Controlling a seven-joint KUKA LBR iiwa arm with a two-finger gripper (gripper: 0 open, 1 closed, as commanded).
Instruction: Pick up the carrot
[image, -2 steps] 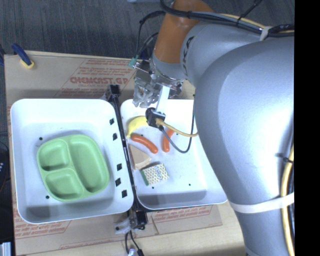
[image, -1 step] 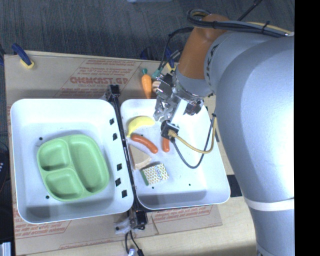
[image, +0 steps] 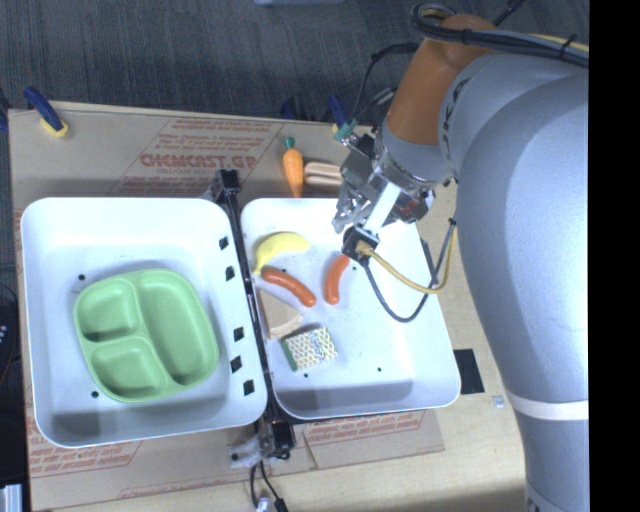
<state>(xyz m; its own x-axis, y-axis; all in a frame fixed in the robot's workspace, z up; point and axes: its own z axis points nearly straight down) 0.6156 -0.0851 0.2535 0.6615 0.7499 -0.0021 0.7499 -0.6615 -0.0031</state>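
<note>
The carrot (image: 292, 170), orange with a green top, lies on the cardboard just behind the far rim of the right bin (image: 420, 350), outside it. It points toward the bin with its green end away. My gripper (image: 353, 226) hangs over the far part of the right bin, to the right of the carrot and a little nearer the camera. It is apart from the carrot and nothing shows in it.
A tan bun (image: 322, 177) lies right beside the carrot. The right bin holds a banana (image: 280, 245), two sausages (image: 288, 286) (image: 336, 278), a tan wedge (image: 283, 322) and a patterned block (image: 310, 347). A green divided plate (image: 147, 333) sits in the left bin (image: 45, 240).
</note>
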